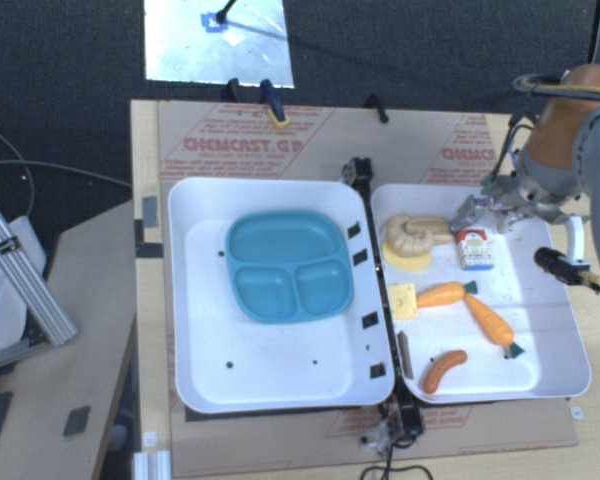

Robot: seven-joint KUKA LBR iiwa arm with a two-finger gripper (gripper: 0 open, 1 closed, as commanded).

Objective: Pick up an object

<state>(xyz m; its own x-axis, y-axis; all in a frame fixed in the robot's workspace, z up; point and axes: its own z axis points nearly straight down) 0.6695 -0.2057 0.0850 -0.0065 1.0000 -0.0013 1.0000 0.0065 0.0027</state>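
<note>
We log the end effector (483, 208) low over the right bin's (560, 368) far side, seemingly poised to pick the small carton (474, 249) just below it, the carrots (441, 295) lying farther off; its grip state we cannot tell.

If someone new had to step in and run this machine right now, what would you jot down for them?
Gripper: low over the right bin, near its far edge, beside the small carton; holding nothing that I can see.
Right bin: carton, cream pastry, cheese piece, two carrots, sausage.
Left bin: blue divided plate.
Done: nothing lifted.
Left: grasp one object and raise it.
</note>
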